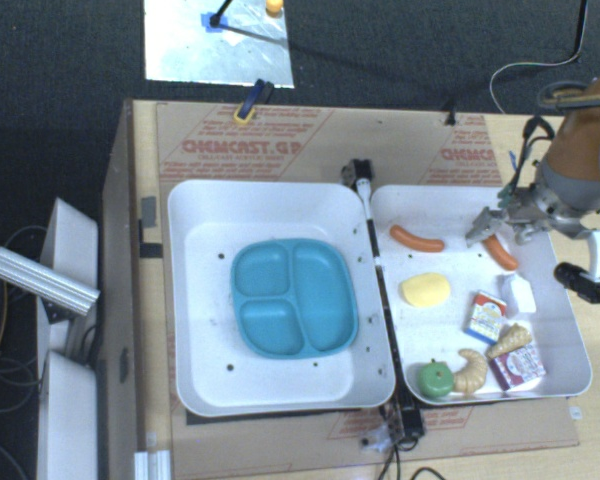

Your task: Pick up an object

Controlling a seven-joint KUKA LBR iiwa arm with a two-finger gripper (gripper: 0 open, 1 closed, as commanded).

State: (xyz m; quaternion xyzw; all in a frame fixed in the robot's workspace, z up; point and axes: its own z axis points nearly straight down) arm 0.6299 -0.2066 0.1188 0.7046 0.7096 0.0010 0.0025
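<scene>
Toy foods lie scattered in the right bin [580, 368] — none of them is lifted. One hot dog [417, 238] rests near the bin's upper left; a second hot dog [501, 253] lies at a slant further right, just beside the gripper [499, 224]. The gripper hangs low over the upper right part of that bin, at the end of the grey arm with its orange band [583, 138]. Nothing can be made out between its fingers, and how far apart they stand cannot be told from this angle.

Below the hot dogs sit a yellow lemon-like piece [424, 289], a small red and blue carton [486, 317], a white block [521, 294], an ice cream cone [510, 341], a dark red packet [518, 369], a croissant [472, 369] and a green apple [436, 379] — the apple touching the croissant at the bin's lower edge.

The left bin [200, 268] holds a blue divided plate [293, 297], lying flat near its middle.
</scene>
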